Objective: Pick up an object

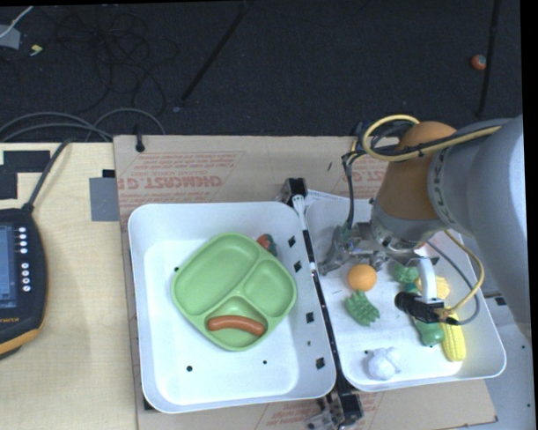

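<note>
gripper (363,249): hovering low in the right bin (485,356); finger state: i cannot tell
orange ball (363,278): lying just below the gripper
risk: round ball is likely rolling away, crowded by the green leafy toy (362,309)

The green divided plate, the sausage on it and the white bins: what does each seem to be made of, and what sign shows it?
Green divided plate: probably moulded plastic, matte, with an even colour and rounded compartment ridges.
Reddish-brown sausage: likely toy plastic or rubber, smooth with a slight sheen.
White bins: seemingly thin plastic, smooth, with soft rounded rims.
</note>
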Controlling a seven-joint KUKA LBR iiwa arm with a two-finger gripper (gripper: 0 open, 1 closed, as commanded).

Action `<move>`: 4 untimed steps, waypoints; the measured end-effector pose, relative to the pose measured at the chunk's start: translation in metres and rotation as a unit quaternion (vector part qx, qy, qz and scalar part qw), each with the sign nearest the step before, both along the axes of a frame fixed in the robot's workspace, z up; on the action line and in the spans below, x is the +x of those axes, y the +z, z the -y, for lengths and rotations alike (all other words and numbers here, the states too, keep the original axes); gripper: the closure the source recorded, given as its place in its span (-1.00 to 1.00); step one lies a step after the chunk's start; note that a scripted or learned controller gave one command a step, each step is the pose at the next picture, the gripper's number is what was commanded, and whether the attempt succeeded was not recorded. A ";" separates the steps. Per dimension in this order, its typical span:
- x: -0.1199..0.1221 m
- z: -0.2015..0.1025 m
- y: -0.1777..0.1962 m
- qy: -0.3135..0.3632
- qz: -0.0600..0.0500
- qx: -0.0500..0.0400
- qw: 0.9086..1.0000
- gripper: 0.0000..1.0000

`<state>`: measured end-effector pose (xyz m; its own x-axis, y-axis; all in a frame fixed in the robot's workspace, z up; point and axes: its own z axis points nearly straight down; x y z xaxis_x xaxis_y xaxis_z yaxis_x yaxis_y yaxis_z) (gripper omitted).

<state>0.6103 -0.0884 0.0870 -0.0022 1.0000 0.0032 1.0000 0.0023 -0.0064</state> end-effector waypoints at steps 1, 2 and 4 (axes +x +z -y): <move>-0.074 -0.001 0.000 -0.002 -0.002 0.000 1.000 -1.00; -0.071 0.001 0.011 -0.005 0.001 -0.001 1.000 1.00; -0.135 0.004 0.199 -0.002 -0.001 -0.001 1.000 1.00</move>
